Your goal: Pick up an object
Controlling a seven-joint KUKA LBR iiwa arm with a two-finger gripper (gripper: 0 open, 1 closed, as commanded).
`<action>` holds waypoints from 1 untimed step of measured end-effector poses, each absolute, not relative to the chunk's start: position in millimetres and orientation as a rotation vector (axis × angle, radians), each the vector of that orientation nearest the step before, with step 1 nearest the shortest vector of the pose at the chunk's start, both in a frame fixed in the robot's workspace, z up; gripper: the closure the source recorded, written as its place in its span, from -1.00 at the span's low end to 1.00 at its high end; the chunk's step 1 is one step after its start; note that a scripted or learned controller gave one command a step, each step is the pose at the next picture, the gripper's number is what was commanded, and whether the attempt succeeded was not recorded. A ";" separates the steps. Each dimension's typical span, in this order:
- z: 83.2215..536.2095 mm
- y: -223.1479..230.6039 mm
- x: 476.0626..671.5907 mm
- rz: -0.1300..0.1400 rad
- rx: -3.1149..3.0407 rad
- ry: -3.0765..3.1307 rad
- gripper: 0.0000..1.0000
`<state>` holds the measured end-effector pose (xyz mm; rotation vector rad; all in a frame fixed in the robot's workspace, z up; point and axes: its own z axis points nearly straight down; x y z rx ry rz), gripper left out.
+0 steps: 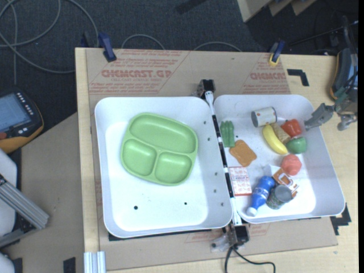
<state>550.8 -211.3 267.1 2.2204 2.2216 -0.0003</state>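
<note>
In right bin (pixel 318 201) — one banana (pixel 274 140), one bottle (pixel 260 194)

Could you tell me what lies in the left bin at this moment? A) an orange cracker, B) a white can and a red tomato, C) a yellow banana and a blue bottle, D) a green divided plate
D: the green divided plate lies in the left bin, while the banana, blue bottle and other small items lie in the right bin.

robotics lab, clamped cardboard bench (pixel 170 67), two white bins (pixel 108 152), loose cables on dark floor (pixel 34 16)
</note>
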 end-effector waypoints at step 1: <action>125.4 -223.4 560.2 -0.002 2.224 2.223 -1.00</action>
